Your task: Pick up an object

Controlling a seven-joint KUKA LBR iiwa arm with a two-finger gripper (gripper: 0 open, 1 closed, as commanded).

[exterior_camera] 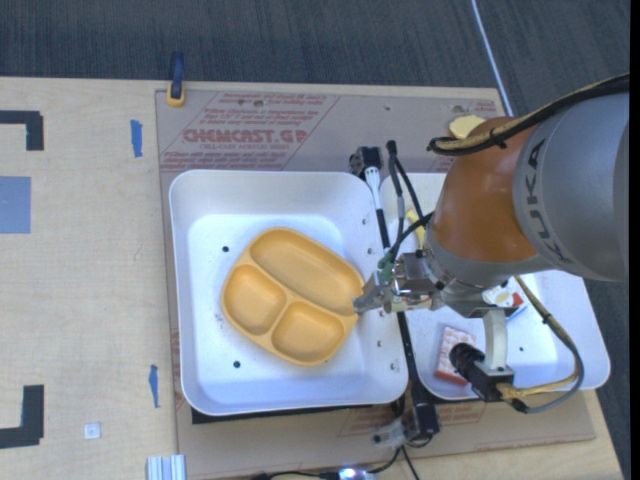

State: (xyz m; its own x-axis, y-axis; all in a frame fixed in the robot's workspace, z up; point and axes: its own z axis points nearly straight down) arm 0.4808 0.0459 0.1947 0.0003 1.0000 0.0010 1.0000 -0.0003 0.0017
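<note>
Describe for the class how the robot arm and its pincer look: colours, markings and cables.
The arm is a thick, rounded grey body with dark lettering on its side and a broad orange band above the wrist. Black cables loop around the wrist. The pincer is small, metallic grey, far slimmer than the arm.

A single fixed camera looks down at a slant from above the surface [80, 298], near enough that the left bin [190, 268] sits mid-frame whole. The right bin [590, 353] (partly covered by the arm [540, 198] entering from the right) reaches the frame's edge. Dark floor [300, 18] runs along the top.
</note>
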